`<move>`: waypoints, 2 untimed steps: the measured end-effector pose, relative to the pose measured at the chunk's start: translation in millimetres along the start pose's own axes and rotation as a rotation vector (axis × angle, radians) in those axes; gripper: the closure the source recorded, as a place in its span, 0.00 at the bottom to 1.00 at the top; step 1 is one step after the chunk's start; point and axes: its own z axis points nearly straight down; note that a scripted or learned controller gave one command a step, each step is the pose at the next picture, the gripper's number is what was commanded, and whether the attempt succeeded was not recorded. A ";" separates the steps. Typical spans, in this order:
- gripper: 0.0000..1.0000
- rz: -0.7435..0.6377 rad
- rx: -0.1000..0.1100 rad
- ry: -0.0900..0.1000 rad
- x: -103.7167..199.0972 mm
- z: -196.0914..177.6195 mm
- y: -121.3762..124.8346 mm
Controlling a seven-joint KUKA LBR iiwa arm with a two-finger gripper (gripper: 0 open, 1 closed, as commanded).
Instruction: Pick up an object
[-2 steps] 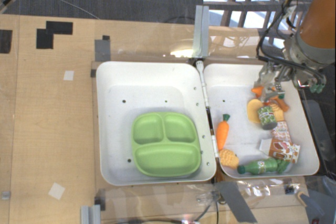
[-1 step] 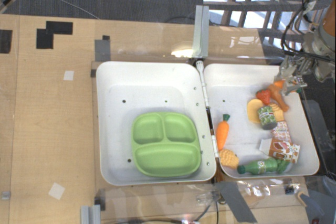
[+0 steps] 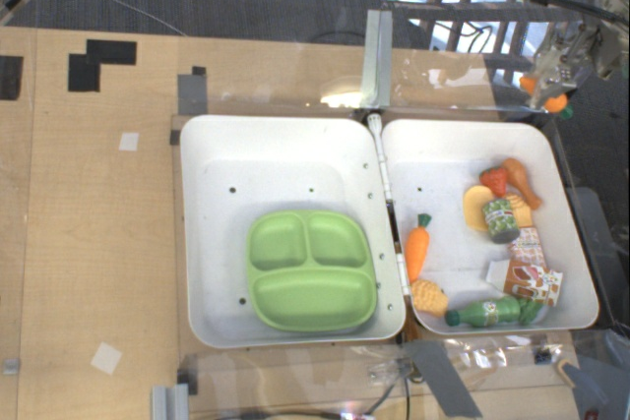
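Observation:
The right bin [image 3: 443,162] holds the loose items. An orange carrot [image 3: 417,247] lies near its left wall, with a yellow corn piece [image 3: 428,295] below it. A green bottle [image 3: 488,313] lies along the front wall. At the right sit a green can [image 3: 501,219], a yellow slice [image 3: 476,207], a red piece [image 3: 495,180], a brown drumstick [image 3: 521,183] and a printed carton [image 3: 529,271]. My gripper [image 3: 554,82] hangs above and behind the right bin's far right corner, well away from all of them. Small orange bits show at its lower end; I cannot make out what they are.
The left bin [image 3: 226,162] holds a green divided plate [image 3: 311,269] in its front half. A metal divider [image 3: 386,202] separates the two bins. A clear panel and metal frame [image 3: 453,34] stand behind the right bin. Wooden bench spreads to the left.

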 end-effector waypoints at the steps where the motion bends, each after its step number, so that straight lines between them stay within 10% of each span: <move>1: 1.00 0.302 0.002 0.000 1.5 -70.1 -16.2; 2: 1.00 0.354 0.001 0.017 14.4 48.4 -1.5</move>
